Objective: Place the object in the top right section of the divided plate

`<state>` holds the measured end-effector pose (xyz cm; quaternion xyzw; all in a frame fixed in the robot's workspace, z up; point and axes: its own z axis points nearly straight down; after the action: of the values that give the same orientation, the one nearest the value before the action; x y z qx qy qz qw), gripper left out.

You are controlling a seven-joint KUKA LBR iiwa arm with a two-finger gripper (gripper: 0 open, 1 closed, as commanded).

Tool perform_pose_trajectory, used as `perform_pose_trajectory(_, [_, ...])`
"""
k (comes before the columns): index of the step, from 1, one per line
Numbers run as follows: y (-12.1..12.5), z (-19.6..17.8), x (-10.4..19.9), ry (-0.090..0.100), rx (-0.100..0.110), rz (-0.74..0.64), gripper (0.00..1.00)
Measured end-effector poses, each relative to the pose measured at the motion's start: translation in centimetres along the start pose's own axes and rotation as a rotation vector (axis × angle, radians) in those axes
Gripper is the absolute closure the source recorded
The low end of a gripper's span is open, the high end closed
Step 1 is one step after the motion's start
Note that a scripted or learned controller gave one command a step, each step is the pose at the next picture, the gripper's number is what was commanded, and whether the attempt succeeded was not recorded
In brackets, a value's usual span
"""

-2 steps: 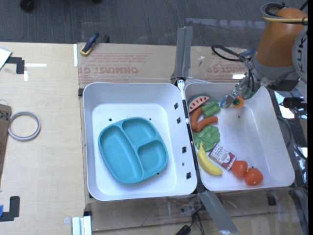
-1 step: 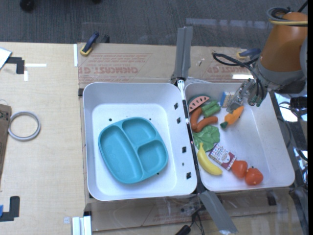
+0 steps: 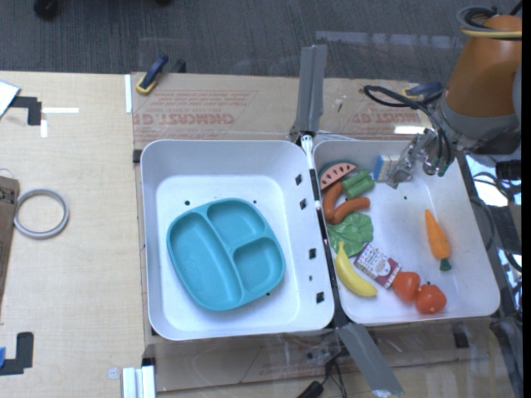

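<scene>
Blue divided plate (image 3: 226, 254) in left bin (image 3: 158, 222), toy food in right bin (image 3: 473, 247)

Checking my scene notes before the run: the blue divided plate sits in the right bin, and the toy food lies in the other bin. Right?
Not quite. The camera view shows the blue divided plate in the left white bin; the toy food lies in the other bin.

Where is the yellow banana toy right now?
The yellow plastic banana lies in the right white bin, near its front left corner, just below the green leafy toy and beside the small red-and-white packet.
</scene>
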<state>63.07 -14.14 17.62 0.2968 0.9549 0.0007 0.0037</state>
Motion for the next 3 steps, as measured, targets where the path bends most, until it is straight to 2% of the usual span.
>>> perform_pose_trajectory(1, [0.0, -1.0, -0.1, -0.004, -0.002, 0.004, 1.00])
perform_pose_trajectory(2, [-7.4, -2.0, -2.2, 0.001, 0.001, -0.199, 1.00])
perform_pose_trajectory(3, [-0.6, 5.5, 2.7, 0.005, 0.000, -0.465, 1.00])
